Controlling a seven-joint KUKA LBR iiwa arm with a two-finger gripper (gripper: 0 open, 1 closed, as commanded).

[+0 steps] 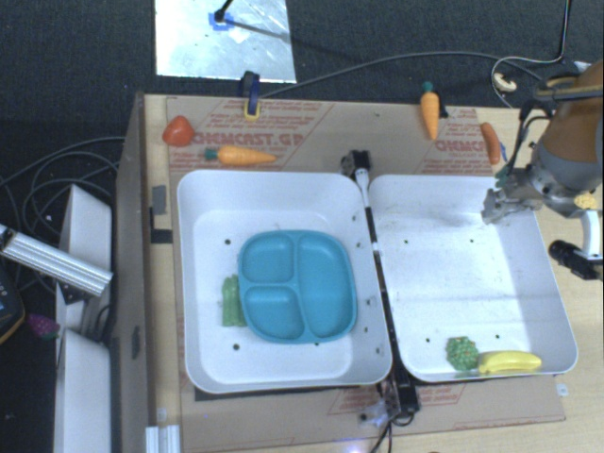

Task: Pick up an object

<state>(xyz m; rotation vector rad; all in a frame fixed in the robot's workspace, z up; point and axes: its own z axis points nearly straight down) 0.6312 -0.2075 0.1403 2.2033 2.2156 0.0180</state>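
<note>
Nearest along the front wall of the right bin lie a banana and a green broccoli, touching each other, the banana to the right with its length along the wall. Either would do for the pick; both look like toy food, so I would judge them light and stiff, the banana smooth and likely a bit slippery, best taken across its narrow middle, the broccoli bumpier and easier to grip at its crown. Pressed so close to the wall and to each other, they leave little room on the front side. In the left bin a blue plate with three compartments sits in the middle, and a pale green piece lies against its left edge; the plate is broad and flat, awkward to take except at the rim. Farther back, the pincer hangs over the right bin's far right corner, well apart from the banana; I cannot tell how it is set, and nothing shows in it. Beyond the bins, on the counter, lie a carrot and a tomato at the left, another carrot and an orange piece at the right.
</note>
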